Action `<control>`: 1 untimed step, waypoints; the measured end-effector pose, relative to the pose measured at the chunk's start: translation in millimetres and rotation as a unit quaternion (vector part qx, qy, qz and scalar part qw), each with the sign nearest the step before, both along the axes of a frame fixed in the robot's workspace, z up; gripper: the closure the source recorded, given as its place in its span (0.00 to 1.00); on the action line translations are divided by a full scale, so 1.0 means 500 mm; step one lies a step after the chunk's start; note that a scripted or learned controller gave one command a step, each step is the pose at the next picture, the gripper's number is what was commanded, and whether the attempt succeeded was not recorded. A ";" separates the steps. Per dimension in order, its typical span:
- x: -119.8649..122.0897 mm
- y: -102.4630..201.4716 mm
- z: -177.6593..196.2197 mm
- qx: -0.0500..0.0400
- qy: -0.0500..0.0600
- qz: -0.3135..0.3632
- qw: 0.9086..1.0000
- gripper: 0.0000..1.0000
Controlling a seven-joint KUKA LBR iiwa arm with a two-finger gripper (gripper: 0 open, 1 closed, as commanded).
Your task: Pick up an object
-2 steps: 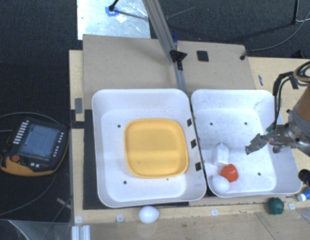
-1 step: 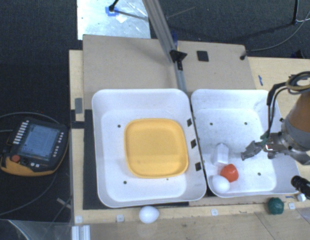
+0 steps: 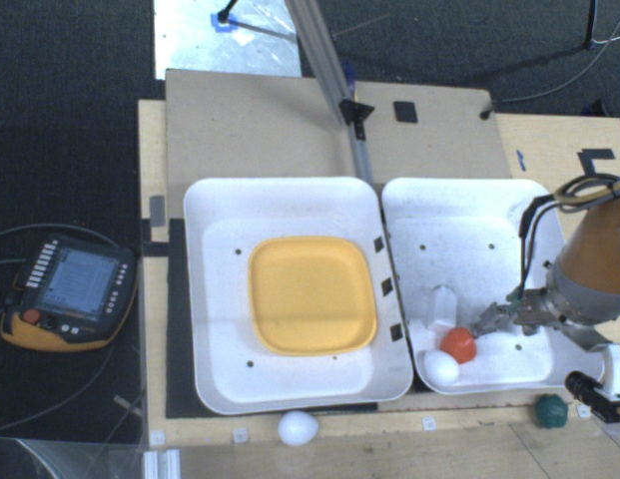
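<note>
The tool (image 3: 486, 319) sat low in the right bin (image 3: 469, 213), its tip just right of the red ball (image 3: 457, 344). A white ball (image 3: 441, 368) touched the red one's lower left. I could not tell how wide the tool stood.

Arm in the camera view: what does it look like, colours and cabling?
The arm has an orange band over a grey wrist section, with black cables looping above it. Its gripper is slim, grey metal.

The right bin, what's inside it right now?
A red ball and a white egg-shaped object sit in the right bin's near corner, with the claw beside the ball. The arm covers the bin's right edge.
</note>
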State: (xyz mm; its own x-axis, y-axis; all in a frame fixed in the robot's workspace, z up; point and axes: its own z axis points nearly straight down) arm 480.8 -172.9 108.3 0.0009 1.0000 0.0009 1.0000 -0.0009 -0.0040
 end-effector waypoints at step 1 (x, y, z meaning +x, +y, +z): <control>0.004 0.000 0.026 -0.001 -0.003 0.001 1.000 1.00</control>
